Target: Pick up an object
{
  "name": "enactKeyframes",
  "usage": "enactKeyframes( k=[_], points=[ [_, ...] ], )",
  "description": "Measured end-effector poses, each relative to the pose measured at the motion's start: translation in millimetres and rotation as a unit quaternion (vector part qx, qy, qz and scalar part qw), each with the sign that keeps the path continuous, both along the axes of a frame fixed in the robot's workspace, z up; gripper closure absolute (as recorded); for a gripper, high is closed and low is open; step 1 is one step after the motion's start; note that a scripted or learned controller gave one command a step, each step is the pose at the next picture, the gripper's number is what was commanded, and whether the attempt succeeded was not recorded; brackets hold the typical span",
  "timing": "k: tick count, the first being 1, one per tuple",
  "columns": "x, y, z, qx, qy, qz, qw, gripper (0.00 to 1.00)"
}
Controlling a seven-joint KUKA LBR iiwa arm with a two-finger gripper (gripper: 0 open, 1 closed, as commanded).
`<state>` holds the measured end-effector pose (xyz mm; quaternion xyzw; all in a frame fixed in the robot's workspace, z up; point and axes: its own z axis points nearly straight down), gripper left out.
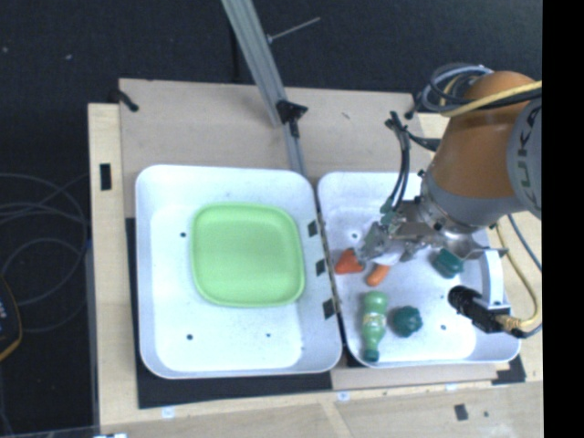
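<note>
The right bin (351,194) holds an orange piece (348,264), a smaller orange piece (378,275), a green bottle (372,321), a dark teal ball (405,319) and a teal object (447,263). My gripper (380,245) hangs low over the middle of this bin, just above and between the two orange pieces. The wrist hides part of the teal object. I see nothing held in the gripper.
The left bin (164,245) holds a light green square plate (246,254). A grey metal bar (260,53) slants down from the top to the bins' shared wall. The bench edge runs around both bins.
</note>
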<state>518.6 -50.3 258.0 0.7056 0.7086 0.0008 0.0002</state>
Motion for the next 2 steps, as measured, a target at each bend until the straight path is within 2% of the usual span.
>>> enactKeyframes(
  k=[2],
  points=[
    [-23.1,104.7,-14.6,-0.0002,0.001,0.000,1.0000,1.00]
  ],
)
